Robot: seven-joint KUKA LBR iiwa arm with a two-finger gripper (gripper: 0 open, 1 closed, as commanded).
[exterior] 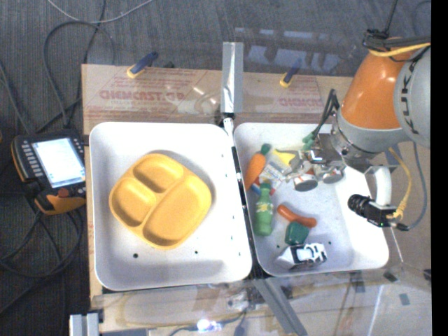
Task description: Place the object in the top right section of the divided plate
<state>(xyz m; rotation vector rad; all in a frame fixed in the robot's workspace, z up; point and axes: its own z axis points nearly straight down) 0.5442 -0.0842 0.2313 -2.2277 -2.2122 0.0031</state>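
The gripper (302,176) hangs low in the right bin (364,250); whether it grasps anything cannot be told. Just left lies a toy carrot (255,168), long axis running near-left to far-right, green top far. The yellow divided plate (162,199) sits in the left bin (112,257).

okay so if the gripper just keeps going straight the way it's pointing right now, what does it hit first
The gripper points leftward and down into the right bin, toward its crowded left side. Continuing that way, it would probably meet the yellow toy and the carrot just beyond it. Depth is hard to judge from above, so it might touch the bin floor first.
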